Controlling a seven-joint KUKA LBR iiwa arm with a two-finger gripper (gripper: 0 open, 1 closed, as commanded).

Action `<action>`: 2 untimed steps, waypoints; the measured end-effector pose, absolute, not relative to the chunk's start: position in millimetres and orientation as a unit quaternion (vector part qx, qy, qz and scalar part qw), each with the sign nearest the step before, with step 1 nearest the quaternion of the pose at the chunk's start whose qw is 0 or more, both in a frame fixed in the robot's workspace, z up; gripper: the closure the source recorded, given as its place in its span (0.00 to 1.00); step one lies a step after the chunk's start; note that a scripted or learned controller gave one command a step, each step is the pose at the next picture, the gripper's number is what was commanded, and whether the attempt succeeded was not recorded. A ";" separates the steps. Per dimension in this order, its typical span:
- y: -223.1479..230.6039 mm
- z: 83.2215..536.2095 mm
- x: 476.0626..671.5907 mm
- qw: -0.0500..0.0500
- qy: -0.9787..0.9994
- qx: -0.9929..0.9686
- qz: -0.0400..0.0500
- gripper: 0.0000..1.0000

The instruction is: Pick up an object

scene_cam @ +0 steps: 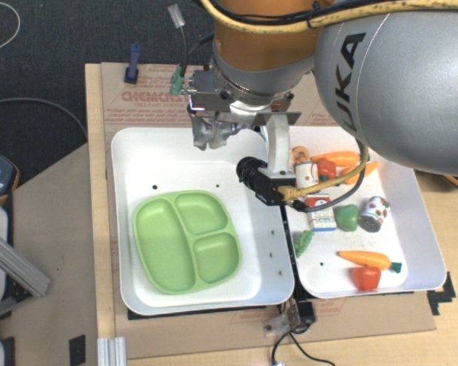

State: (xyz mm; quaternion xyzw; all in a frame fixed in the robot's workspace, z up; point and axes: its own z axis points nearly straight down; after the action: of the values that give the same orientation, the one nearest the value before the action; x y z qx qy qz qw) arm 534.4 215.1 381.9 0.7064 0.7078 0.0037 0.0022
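Note:
My gripper [243, 139] hangs over the back of the left bin [126, 204], close to the divide between the bins. Its fingers stand apart with nothing between them. The right bin [420, 242] holds the loose objects: an orange carrot [337, 159] at the back, a small white bottle [305, 175], a small box [323, 218], a green pepper [346, 217], a small can [374, 213], a green pod [303, 241], a second carrot [364, 258] and a red tomato [366, 278] at the front. The arm's bulk hides part of the right bin's back.
A green divided plate [187, 240] lies in the front half of the left bin. A black cable fitting [256, 178] hangs below the wrist at the divide. Both bins rest on a cardboard sheet [107, 113]; dark floor with cables lies beyond.

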 end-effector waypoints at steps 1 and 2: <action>225.4 351.4 478.9 -0.002 0.708 0.706 -0.003 1.00; 223.2 275.6 556.9 0.000 0.706 0.708 -0.003 1.00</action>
State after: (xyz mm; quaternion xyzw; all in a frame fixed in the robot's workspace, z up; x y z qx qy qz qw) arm 556.9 223.2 275.6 0.7083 0.7059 -0.0027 -0.0004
